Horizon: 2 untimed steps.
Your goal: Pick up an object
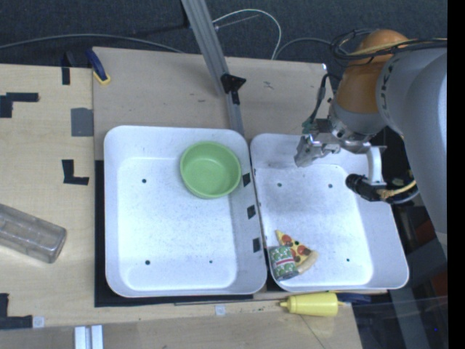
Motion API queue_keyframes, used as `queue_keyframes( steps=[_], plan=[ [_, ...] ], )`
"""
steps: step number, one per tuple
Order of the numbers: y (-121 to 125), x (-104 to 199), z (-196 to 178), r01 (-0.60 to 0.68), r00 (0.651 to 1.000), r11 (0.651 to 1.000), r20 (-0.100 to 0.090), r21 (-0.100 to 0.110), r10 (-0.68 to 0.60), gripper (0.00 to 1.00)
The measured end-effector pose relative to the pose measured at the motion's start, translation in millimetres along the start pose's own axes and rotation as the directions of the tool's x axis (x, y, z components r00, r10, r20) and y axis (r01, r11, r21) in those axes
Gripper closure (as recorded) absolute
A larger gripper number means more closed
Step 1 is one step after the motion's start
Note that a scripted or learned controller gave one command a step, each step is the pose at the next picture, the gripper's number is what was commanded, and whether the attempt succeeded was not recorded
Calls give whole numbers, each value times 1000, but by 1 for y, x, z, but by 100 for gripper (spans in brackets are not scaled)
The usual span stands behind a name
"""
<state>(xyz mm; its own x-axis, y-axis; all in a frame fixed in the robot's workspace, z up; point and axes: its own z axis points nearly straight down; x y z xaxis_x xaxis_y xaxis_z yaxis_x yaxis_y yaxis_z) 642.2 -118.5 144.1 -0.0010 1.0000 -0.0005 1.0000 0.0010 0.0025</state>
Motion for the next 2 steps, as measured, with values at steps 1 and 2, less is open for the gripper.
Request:
queue_keyframes(
  steps=[1, 2],
  plan=[
    [3, 7, -62, 2, 1000, 1000, 0, -3, -2, 100],
    [4, 7, -115, 1, 1000, 1000, 0, -3, -1, 100]
  ],
)
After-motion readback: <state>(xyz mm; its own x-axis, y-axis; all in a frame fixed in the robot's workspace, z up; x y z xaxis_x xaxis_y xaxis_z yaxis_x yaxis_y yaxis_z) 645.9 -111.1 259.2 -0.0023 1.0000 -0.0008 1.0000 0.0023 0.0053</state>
